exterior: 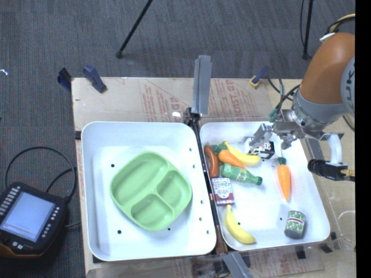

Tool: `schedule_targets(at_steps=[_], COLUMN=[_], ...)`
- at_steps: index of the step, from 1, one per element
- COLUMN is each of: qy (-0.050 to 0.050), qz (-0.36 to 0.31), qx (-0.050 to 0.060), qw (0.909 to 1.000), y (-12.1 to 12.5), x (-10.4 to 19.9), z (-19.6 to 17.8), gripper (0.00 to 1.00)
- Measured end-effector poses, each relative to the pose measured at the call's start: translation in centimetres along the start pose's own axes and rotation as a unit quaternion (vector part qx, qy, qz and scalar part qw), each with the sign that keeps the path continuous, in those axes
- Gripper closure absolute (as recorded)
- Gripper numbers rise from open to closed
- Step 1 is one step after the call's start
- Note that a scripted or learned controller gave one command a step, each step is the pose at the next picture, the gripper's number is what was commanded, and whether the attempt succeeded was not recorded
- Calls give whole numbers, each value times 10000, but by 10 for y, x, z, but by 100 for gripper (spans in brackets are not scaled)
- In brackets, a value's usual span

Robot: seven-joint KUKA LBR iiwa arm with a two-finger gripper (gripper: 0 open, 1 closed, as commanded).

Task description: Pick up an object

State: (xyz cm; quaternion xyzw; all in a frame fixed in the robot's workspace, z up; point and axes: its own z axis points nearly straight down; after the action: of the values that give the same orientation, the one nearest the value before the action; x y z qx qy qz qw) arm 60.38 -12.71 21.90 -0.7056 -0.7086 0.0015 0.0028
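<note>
The small dark object [266, 149] under the gripper [262, 139] sits in the far part of the right bin [316, 197], black with a bit of white and red on it; it is too small and too shaded to name. The gripper hangs right over it, and whether the fingers are open, closed or holding anything I cannot tell from here.

Things crowd in on its left. A yellow banana [242, 156] lies just beside the dark object, curving towards it, and under that banana's left end are a small orange carrot [230, 158] and a reddish sausage [211, 160] lying along the bin's left wall. A green bottle [241, 175] with a label lies on its side just nearer than the banana, its cap pointing right. Nearer again, a small red and white packet [222, 191] lies flat beside the left wall, and a second banana [237, 227] rests close to the near edge.

To the right of the dark object a bigger carrot [284, 179] with a green top lies lengthwise, apart from the pile. A small green can [295, 224] is tipped in the near right corner, well away from everything else.

The left bin [95, 149] holds a pale green divided plate [151, 190], set at a slant. The arm [327, 77] comes in from the far right, its orange band above the grey wrist. A handheld screen [28, 219] sits on the floor on the near left.
</note>
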Motion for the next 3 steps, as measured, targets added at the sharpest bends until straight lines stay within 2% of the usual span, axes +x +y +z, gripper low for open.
schedule_targets(at_steps=[1, 2, 3], qy=[1, 12, 12], qz=[91, 114, 118], qx=[-4, 16, 16], qw=[10000, 9999, 9999], y=[13, 13, 13], x=[-7, -8, -8], z=[133, 125, 125], gripper=[0, 100, 0])
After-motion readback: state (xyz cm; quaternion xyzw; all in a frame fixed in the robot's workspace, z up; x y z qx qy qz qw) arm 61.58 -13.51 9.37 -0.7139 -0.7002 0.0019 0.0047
